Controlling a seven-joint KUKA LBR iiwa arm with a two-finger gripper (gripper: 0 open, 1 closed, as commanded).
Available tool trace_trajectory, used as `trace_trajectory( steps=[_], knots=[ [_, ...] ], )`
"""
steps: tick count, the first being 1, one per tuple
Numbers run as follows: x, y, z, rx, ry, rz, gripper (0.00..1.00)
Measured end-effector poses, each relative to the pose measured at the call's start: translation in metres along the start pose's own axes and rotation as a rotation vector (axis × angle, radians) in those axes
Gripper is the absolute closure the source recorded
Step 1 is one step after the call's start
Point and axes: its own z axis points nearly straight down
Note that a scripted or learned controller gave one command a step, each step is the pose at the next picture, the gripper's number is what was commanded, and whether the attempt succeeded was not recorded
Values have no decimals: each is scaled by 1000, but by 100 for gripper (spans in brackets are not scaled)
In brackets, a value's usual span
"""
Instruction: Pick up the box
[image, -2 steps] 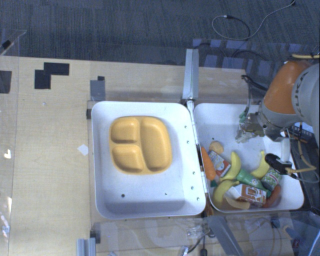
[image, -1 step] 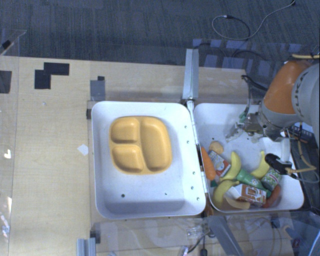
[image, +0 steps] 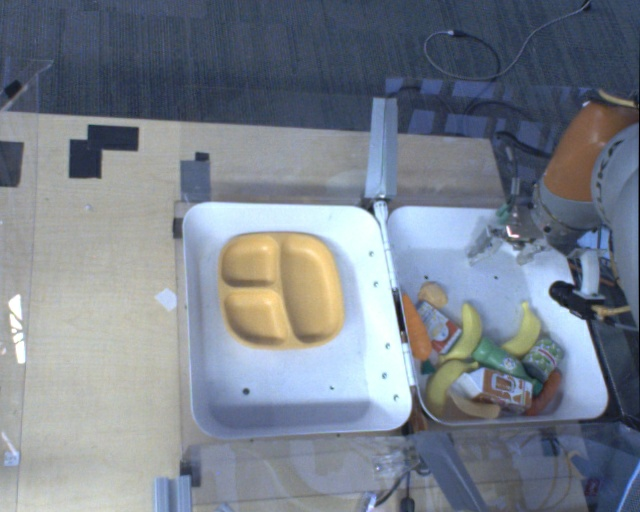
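Note:
The box (image: 498, 388) is a small orange and white carton lying flat near the front of the right bin (image: 440, 235). It is wedged among bananas, with a green bottle just behind it. My gripper (image: 507, 243) hangs over the bare back part of the same bin, well behind the box. Its fingers (image: 482, 249) are spread open, and nothing sits between them. The grey arm with its orange band (image: 588, 150) comes in from the right.
Around the box lie two bananas (image: 462, 340) (image: 524, 331), a green bottle (image: 497, 356), a carrot (image: 416, 330), a small can (image: 543, 356) and a red and white packet (image: 437, 321). The left bin (image: 200, 330) holds a yellow divided plate (image: 282, 289).

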Motion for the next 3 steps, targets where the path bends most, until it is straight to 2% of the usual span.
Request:
trace_trajectory(
  steps=[1, 2, 3],
  knots=[
    [-11, -39, -2, -1, 0, -172, 0],
    [61, 0, -1, -2, 2, -267, 0],
    [-12, -79, -3, -2, -1, -179, 0]
  ],
)
